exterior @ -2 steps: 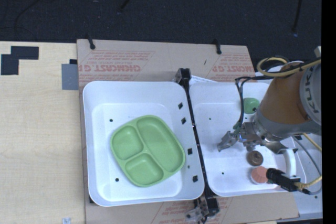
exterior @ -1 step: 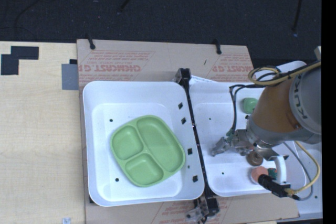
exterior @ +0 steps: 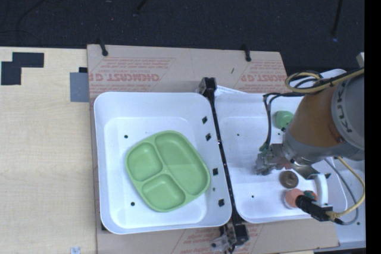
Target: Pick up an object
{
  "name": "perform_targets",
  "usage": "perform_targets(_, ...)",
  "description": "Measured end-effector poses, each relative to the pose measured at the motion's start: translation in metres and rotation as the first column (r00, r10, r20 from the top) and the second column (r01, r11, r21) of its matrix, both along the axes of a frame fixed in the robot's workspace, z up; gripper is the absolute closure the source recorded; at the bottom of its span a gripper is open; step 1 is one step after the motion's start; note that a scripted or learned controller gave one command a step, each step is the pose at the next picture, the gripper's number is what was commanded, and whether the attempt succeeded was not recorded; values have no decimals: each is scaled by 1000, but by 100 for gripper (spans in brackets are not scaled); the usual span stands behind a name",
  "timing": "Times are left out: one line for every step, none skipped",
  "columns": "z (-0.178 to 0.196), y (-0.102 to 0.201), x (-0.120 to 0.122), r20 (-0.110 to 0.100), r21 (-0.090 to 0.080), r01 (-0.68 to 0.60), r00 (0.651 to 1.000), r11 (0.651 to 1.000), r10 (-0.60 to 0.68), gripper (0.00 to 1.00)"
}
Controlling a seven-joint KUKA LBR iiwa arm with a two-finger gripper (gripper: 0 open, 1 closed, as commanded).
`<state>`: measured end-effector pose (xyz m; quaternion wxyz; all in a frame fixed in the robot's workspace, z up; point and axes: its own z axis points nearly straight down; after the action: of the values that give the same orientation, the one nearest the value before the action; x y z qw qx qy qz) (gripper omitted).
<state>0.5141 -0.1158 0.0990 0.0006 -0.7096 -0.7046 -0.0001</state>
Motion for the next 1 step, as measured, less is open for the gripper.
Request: perform_targets(62,-2,1,1,-1,-8,1000,1000,8,100)
